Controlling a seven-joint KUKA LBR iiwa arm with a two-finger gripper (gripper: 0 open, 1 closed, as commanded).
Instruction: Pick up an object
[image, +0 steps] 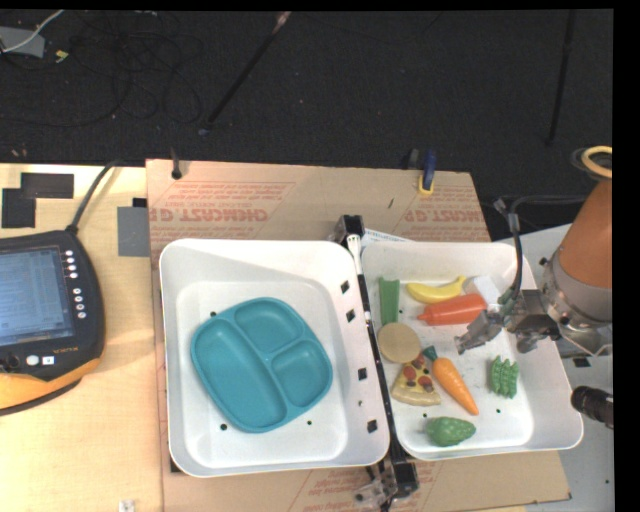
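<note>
- The gripper (478, 337) hangs low in the right bin (545, 440). I cannot tell if it grips anything.
- This looks like the reaching step.
- The red toy (452, 312) lies just above it. The carrot (455, 385) lies just below.
- Next it must drop onto one toy and squeeze.

Teal divided plate (262, 363) in white left bin (190, 275). Yellow banana (436, 291), orange carrot (455, 385), green broccoli (448, 431) in white right bin (545, 425).

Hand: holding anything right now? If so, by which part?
Cannot be told. The hand hovers in the right bin near the red pepper; nothing visibly sits in it.
</note>
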